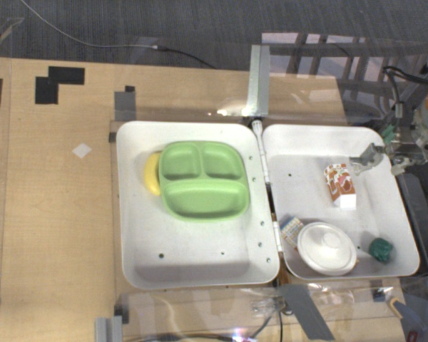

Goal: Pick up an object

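The gripper [371,155] is at the right side of the frame, above the upper right part of the right bin [299,144]; if it is released or clenched I cannot tell, because it is small and seen from the side. Nothing is seen in it. Just to its lower left lies a small carton [339,184], red and white, on the floor of this bin, near the gripper but apart from it. Lower in the same bin stands a white bowl [328,246], with a small blue and white packet [290,227] touching its left side, and a dark green object [381,249] to its right. In the left bin [192,262] lies a green divided plate [202,179], and a yellow banana [151,174] lies against its left edge.
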`<move>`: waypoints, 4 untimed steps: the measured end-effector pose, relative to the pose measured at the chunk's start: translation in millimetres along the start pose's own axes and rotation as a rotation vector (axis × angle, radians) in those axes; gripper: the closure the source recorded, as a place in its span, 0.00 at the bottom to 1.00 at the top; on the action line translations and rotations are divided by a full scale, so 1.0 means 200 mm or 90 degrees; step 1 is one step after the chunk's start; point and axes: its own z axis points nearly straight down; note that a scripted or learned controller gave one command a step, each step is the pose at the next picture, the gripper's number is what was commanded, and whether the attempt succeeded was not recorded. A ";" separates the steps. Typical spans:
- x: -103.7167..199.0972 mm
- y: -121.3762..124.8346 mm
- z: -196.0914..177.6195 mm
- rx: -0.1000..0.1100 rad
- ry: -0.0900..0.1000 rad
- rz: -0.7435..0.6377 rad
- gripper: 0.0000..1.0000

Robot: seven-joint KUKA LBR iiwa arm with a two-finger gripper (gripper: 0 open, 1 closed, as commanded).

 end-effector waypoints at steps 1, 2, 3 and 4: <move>0.22 0.12 -0.01 -0.002 0.000 -0.099 0.00; 0.06 0.12 0.73 -0.002 -0.001 -0.071 0.00; 0.06 0.13 0.66 -0.007 -0.002 -0.072 1.00; 0.51 0.20 0.16 -0.001 0.000 0.004 1.00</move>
